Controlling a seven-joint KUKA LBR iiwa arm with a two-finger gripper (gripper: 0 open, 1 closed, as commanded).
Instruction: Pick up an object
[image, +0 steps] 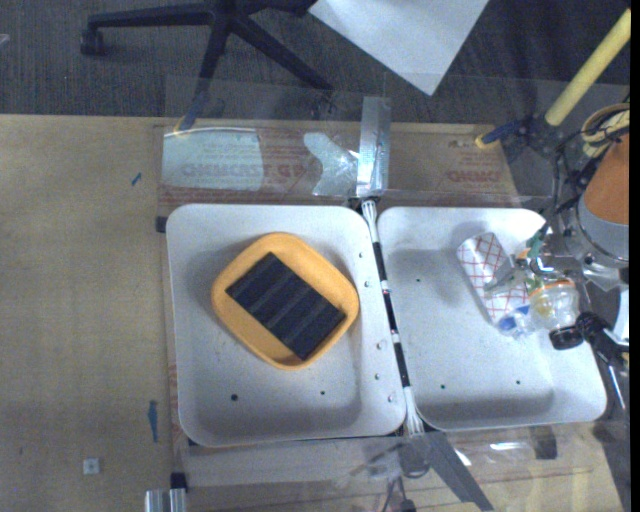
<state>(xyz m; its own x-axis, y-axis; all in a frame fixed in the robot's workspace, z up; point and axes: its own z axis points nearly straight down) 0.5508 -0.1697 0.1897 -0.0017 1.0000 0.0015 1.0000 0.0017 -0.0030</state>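
An orange-yellow pad with a dark ribbed panel (285, 298) lies tilted in the middle of the left bin (200, 400). In the right bin (480, 390), a crumpled white wrapper with a red check pattern (487, 268) lies near the far right side. Beside it is a small cluster of colourful bits, orange, green and blue (540, 303). My gripper (535, 265) hangs low at the right bin's right edge, just above the wrapper's right end and the cluster. The arm's orange band (610, 190) rises behind it.
A black part (566, 335) juts over the right bin's right rim. A metal bracket (374, 145) and clear plastic (335, 160) stand behind the bins. A yellow pole (598, 60) crosses the top right corner. Wooden bench top (80, 300) spreads to the left.
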